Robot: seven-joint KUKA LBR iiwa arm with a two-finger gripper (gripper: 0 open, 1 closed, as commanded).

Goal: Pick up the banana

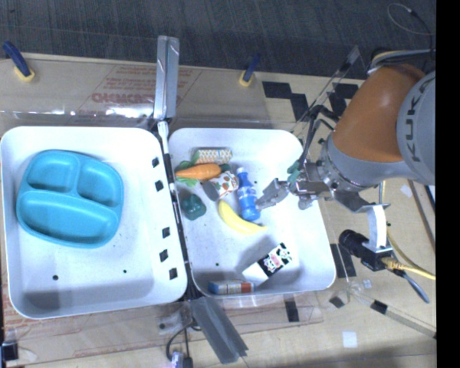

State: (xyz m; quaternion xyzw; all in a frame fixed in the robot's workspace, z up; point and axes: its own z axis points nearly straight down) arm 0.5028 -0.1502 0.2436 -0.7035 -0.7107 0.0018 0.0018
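From the camera view, I was on the reaching step — nothing was picked up. The banana (238, 218) lay near the middle of the right bin (310, 278), just beside a blue bottle (247, 195). The gripper (270, 195) hung a little toward the bin's right wall, fingers apart and empty. Next I needed to come lower and straddle the banana.

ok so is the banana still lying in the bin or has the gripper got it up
Lying in the bin. The banana rests flat on the right bin's floor, and the gripper is beside it, not around it.
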